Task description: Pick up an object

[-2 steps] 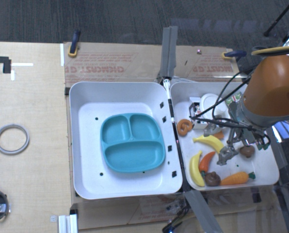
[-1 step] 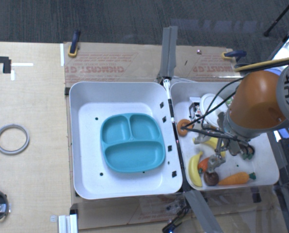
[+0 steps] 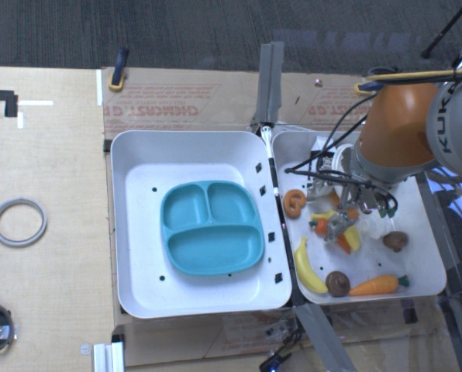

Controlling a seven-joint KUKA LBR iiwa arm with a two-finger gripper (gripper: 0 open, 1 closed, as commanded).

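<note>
Gripper (image 3: 341,225) low among toys; banana (image 3: 308,268) nearby

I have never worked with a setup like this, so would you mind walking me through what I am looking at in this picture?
This is a single camera fixed above a workbench, looking down at a slant. The grey machine with the orange band reaching in from the right is a robot arm, and at its tip is a gripper meant to pick things up.

Two shallow white bins sit side by side. The left bin holds a blue divided plate. The right bin holds toy food: a banana, a carrot, a small doughnut, two brown round pieces, and a little pile of mixed pieces.

The gripper hangs over that pile. I cannot tell from this angle whether it has hold of anything.

Off to the left, a roll of tape lies on the bench.
</note>
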